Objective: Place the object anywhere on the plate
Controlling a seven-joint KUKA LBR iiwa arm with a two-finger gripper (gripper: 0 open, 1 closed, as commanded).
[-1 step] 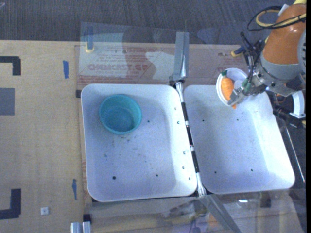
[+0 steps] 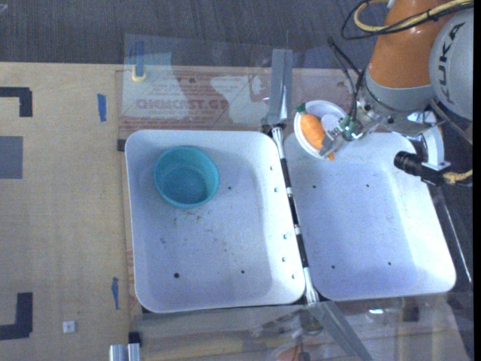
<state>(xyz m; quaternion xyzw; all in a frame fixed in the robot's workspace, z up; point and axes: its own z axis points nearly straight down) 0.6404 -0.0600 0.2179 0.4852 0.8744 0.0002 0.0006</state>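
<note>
Camera view: carrot (image 2: 312, 131) beside end effector (image 2: 340, 135)

A teal bowl (image 2: 186, 175) sits in the left bin (image 2: 225, 277).

Two shallow white bins sit side by side on a light wooden bench (image 2: 60, 224), the left bin (image 2: 225, 277) touching the right bin (image 2: 376, 269) along a metal divider. Beyond the left bin, a clear panel (image 2: 195, 81) stands over a printed cardboard sheet (image 2: 180, 104). Blue tape strips (image 2: 101, 107) and black markings (image 2: 19, 100) lie left of it. Dark grey carpet (image 2: 188, 6) lies beyond the bench.
</note>
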